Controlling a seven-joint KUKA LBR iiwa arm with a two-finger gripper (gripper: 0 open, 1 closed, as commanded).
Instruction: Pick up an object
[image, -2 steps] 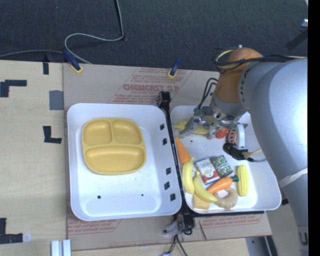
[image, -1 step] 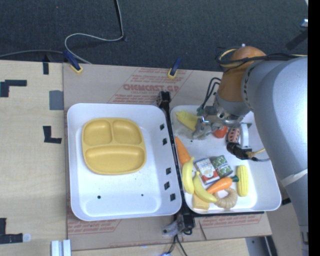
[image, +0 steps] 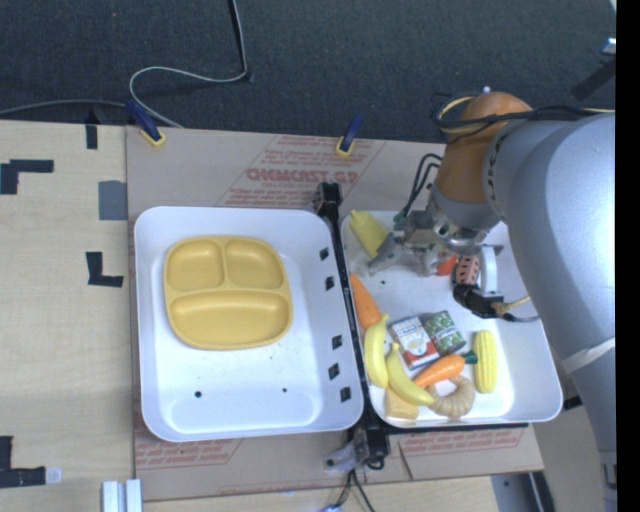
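My gripper is low in the far part of the right bin, under the orange wrist band. It is open, with bare white bin floor between its fingers. One finger is just below a yellow block; the other is next to a small red-orange piece. Nearer the front lie a carrot, a banana, two small food boxes, a corn cob, a second carrot and a tan ring-shaped piece. Nothing is held.
The left bin holds a yellow divided plate. A black divider runs between the bins. The grey arm covers the right bin's far right corner. A cable loops beside the gripper.
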